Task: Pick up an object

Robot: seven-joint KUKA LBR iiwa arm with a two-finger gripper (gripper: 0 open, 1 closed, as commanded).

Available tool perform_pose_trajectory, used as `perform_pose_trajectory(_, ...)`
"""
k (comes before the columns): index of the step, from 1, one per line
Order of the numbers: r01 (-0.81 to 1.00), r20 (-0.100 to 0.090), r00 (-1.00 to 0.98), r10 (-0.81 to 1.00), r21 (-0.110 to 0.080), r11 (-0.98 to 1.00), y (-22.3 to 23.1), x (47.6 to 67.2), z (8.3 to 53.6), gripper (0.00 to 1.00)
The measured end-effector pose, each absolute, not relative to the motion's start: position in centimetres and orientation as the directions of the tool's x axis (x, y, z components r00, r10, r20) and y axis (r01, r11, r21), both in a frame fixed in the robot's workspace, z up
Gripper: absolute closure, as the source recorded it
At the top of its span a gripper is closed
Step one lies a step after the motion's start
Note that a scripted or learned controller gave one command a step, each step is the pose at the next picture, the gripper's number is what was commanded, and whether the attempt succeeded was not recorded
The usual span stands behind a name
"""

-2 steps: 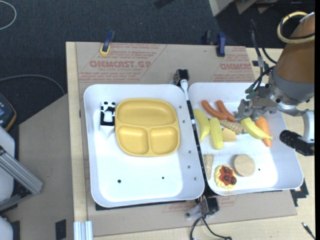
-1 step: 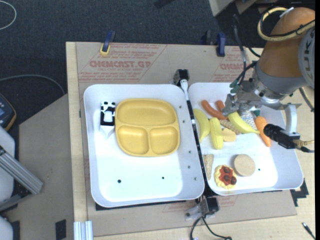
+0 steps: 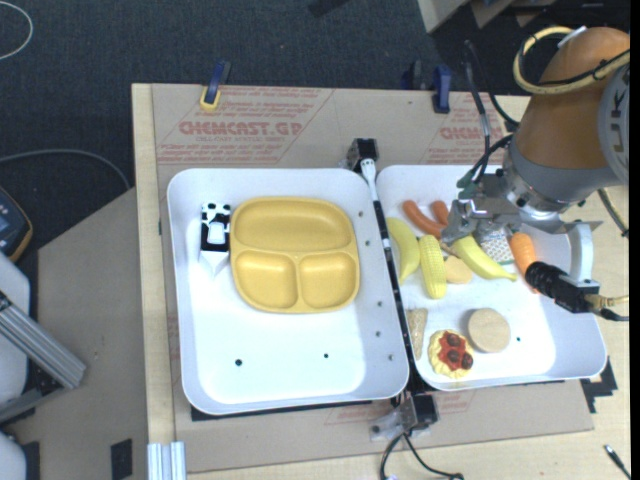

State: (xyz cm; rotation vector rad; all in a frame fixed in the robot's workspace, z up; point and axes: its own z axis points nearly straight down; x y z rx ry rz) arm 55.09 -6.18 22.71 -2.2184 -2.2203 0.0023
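Note:
My gripper (image 3: 466, 222) hangs low over the back of the right bin (image 3: 570, 360), reaching in from the right. Right under and around it lie two orange sausages (image 3: 424, 215), a yellow banana (image 3: 484, 261) and an orange carrot (image 3: 522, 249). The gripper's body hides whatever sits straight beneath it. Just left of it are a corn cob (image 3: 432, 266) and a yellow pepper-like piece (image 3: 403, 245). Nearer the front lie a round tan biscuit (image 3: 489, 330) and a small tart with red berries (image 3: 451, 353).
The left bin (image 3: 290, 378) holds a yellow divided plate (image 3: 295, 251) and a small black-and-white object (image 3: 215, 230) at its left wall. A ridge with black fittings (image 3: 384, 258) separates the two bins. A thin cracker (image 3: 416, 321) lies by the ridge.

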Motion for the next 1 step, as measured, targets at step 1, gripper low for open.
perform_pose_trajectory(1,1.0,-0.002,0.001,1.0,0.001,-0.001,-7.36,56.43,21.68,1.0)
